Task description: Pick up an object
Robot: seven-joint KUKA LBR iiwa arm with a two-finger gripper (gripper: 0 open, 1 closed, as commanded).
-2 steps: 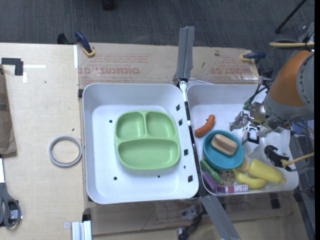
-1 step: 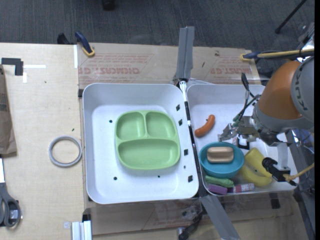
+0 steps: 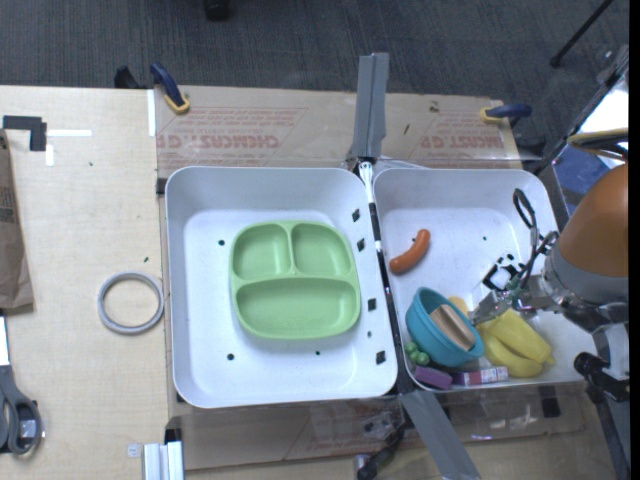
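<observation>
Camera view: gripper (image 3: pixel 497 305) low in the right bin (image 3: pixel 455 193), among the toys at its near side.

Whether it is open or closed I cannot tell. A yellow banana (image 3: pixel 520 340) lies just beside it, a blue bowl (image 3: pixel 440 330) and orange sausage (image 3: pixel 410 251) nearby; a green divided plate (image 3: pixel 295 279) sits in the left bin (image 3: pixel 195 298).

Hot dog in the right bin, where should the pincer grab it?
Probably at the middle of the hot dog, coming straight down from above. It lies flat and alone on the floor of the right bin, slanting from lower left to upper right, with bare space around it. The fingers should close across its thin width, not its length. The pincer sits over by the bananas and blue bowl.
</observation>
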